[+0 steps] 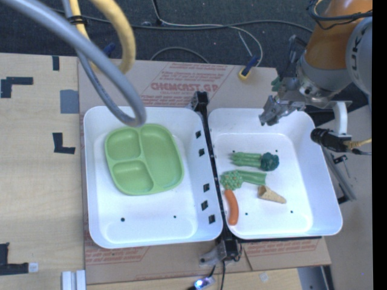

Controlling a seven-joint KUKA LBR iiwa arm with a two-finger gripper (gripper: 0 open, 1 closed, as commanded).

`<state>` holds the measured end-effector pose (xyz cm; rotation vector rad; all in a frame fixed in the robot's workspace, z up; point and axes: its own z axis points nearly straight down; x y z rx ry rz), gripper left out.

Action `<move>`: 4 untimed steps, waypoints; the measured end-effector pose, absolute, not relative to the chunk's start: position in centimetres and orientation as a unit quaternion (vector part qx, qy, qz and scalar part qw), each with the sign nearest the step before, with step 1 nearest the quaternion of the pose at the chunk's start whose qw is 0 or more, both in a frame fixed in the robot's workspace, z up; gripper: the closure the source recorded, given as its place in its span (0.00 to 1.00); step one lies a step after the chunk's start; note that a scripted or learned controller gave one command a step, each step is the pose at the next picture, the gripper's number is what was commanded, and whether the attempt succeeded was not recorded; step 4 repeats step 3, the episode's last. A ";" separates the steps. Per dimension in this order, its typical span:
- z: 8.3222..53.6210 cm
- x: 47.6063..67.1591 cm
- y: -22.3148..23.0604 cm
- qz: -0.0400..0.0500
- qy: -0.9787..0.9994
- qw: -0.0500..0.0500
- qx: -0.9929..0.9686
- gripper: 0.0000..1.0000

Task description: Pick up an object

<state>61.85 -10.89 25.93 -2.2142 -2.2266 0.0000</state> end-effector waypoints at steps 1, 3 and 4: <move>24.4 60.9 -5.2 0.001 -0.709 0.002 -0.705 1.00; 23.6 59.1 5.2 0.000 -0.710 0.001 -0.705 1.00; 23.6 59.1 5.2 0.000 -0.710 0.001 -0.705 1.00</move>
